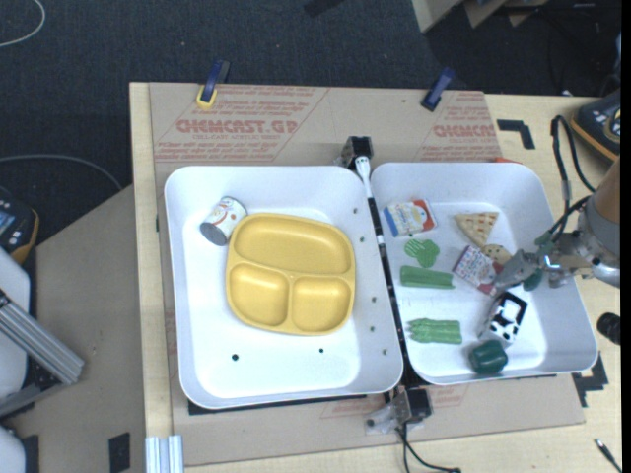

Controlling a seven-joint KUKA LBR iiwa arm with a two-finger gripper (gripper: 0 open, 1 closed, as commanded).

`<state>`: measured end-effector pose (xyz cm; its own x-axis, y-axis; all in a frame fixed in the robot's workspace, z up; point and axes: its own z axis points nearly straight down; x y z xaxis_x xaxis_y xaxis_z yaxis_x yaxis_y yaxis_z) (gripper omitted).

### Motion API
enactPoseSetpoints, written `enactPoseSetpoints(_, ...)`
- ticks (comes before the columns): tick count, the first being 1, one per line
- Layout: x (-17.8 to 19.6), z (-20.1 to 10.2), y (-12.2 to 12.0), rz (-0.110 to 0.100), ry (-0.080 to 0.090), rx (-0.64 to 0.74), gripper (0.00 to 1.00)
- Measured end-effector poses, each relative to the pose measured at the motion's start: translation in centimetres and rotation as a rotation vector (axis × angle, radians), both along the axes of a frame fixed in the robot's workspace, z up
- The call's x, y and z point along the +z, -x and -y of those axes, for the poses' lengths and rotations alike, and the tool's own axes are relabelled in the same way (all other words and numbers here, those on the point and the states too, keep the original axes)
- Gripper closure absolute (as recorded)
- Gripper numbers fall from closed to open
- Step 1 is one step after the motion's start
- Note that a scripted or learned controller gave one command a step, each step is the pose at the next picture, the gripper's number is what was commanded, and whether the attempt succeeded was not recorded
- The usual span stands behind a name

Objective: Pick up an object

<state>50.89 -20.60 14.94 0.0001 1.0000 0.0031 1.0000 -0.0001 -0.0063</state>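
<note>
In the camera view, two white bins sit side by side, so things can be picked from one side. The left bin (187, 294) holds a yellow tray (291, 272) and, at its 10 o'clock, a small can (223, 220) lying on its side. The right bin (567, 294) holds the small objects: a card (408, 217), a cracker (478, 227), green pieces (426, 278), a black-and-white toy (507, 316) and a green cup (487, 357). The gripper (517, 273) reaches in from 3 o'clock and hangs just above the toy, probably choosing it; whether the claw is released or clenched, I cannot tell.
</note>
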Motion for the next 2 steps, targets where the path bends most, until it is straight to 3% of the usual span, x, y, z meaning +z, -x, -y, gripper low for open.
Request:
enactPoseSetpoints(1,-5.98,0.65,0.51,0.0,0.0,-0.001,0.0)
enactPoseSetpoints(2,-6.53,0.58,0.53,0.003,0.001,0.001,0.0)
